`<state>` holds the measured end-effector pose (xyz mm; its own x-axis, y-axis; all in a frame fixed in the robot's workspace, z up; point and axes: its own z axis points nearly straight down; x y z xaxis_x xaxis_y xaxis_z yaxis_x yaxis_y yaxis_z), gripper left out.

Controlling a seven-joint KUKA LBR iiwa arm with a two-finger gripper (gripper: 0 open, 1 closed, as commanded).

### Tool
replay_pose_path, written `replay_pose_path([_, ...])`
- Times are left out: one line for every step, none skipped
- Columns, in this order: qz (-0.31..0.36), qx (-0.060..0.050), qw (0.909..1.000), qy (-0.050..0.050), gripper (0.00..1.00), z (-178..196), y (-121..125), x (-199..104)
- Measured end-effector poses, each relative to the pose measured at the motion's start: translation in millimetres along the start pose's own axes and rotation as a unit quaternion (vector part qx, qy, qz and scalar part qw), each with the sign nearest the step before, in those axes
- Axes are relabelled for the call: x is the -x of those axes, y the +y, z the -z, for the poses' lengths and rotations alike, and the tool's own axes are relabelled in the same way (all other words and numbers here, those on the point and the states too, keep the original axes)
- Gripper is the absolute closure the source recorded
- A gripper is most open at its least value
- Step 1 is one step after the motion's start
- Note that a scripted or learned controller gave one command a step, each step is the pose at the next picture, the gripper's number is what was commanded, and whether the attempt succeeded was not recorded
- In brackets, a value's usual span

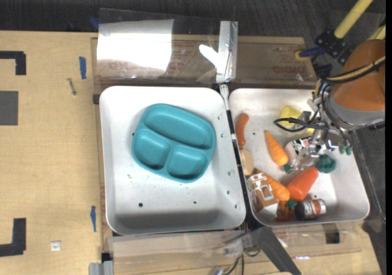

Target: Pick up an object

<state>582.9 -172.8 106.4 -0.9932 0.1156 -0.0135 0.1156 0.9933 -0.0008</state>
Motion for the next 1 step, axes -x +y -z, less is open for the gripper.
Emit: replay_pose_path([-0.055,0.001,0.9985,0.002,0.00,-17.9,49.2,8.3])
